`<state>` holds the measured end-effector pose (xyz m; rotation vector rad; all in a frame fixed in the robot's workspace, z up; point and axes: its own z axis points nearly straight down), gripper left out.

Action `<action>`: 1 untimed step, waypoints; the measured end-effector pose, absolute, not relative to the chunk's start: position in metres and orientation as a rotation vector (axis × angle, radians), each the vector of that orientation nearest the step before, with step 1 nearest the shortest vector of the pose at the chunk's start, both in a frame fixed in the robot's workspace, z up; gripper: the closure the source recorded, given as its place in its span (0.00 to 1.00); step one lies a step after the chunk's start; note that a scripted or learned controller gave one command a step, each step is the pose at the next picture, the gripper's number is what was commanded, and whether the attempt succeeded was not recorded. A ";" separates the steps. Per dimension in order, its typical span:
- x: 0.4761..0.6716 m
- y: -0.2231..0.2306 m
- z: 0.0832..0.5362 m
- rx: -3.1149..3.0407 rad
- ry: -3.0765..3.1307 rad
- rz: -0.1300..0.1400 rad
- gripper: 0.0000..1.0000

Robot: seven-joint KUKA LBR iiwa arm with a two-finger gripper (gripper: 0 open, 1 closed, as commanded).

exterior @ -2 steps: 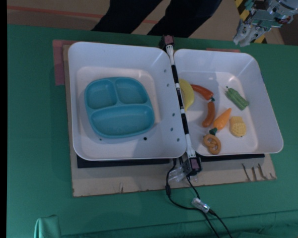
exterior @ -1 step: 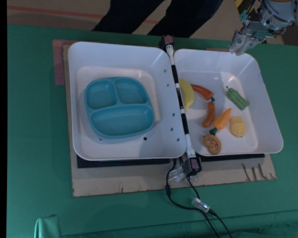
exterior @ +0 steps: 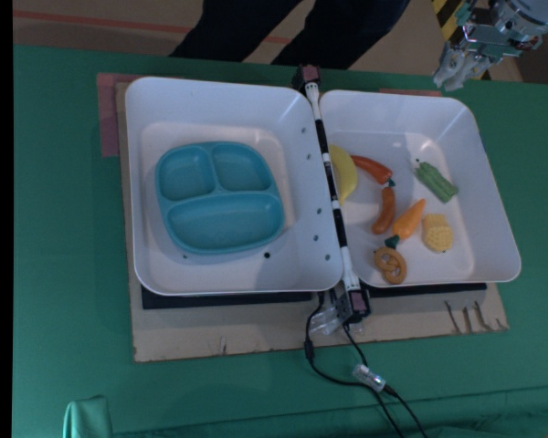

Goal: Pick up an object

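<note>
On the green-covered bench (exterior: 64,199) two shallow white plastic bins sit side by side on a sheet of brown cardboard (exterior: 210,340). The left bin (exterior: 137,108) holds a teal plastic plate with three compartments (exterior: 219,196), lying flat near its middle. The right bin (exterior: 484,217) holds the small toy foods: a yellow rounded piece (exterior: 344,173) against the dividing wall, a curved red-orange chilli (exterior: 373,166), an orange sausage-like piece (exterior: 384,210) just below it, a brown pretzel (exterior: 390,265) near the front wall, an orange carrot (exterior: 407,221), a yellow corn-like lump (exterior: 437,234) beside it, and a green vegetable (exterior: 436,182) farther back. The metal two-finger gripper (exterior: 452,73) hangs above the right bin's far right corner, well apart from every item; I cannot tell how its grip stands.
</note>
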<state>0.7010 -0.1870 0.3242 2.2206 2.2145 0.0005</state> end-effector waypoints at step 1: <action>0.701 -0.187 0.322 2.222 2.215 -0.002 1.00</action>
